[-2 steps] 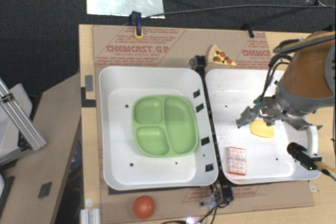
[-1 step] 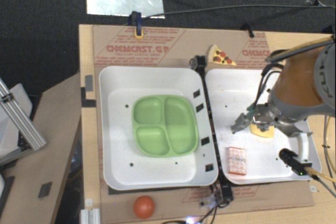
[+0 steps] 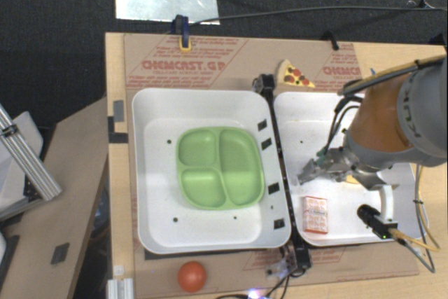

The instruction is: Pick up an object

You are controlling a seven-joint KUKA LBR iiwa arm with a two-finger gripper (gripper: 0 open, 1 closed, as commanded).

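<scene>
A small orange-and-white packet (image 3: 315,214) lies flat near the front of the right bin (image 3: 302,124). My gripper (image 3: 309,172) hangs over the right bin's middle left, just above and behind the packet, with nothing seen between its fingers. A green divided plate (image 3: 220,167) rests in the middle of the left bin (image 3: 155,150).
A toy pizza slice (image 3: 295,75) lies on the cardboard behind the right bin. A red-orange ball (image 3: 192,276) sits on the bench in front of the left bin. A black divider with clips (image 3: 275,157) runs between the bins. The arm's bulk covers the right bin's right side.
</scene>
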